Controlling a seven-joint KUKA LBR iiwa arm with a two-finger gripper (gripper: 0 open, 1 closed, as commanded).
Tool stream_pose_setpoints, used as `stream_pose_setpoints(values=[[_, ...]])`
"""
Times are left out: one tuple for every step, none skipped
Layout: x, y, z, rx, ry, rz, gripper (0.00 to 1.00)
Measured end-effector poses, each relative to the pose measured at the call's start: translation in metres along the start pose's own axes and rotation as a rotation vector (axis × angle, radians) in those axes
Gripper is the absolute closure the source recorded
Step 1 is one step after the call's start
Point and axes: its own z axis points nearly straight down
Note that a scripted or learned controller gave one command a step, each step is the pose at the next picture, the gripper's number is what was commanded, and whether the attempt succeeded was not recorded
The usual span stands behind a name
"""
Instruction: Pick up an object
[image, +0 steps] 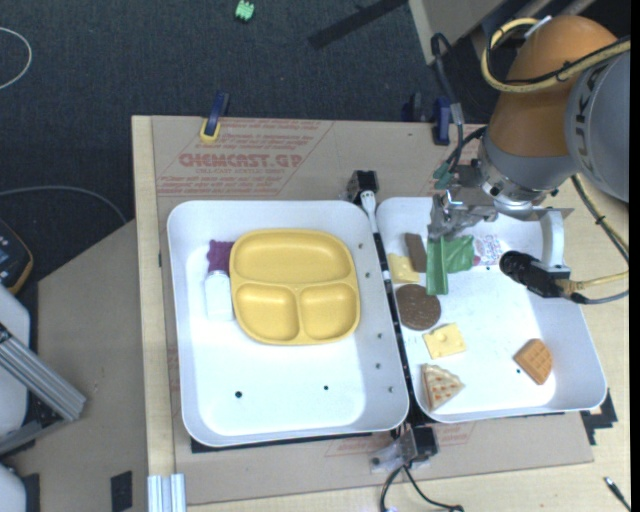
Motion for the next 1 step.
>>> stream_pose_setpoints(values=[[-0.0016, -0.0095, -0.0013, 0.005, 0.001, 0.001, 1.0]])
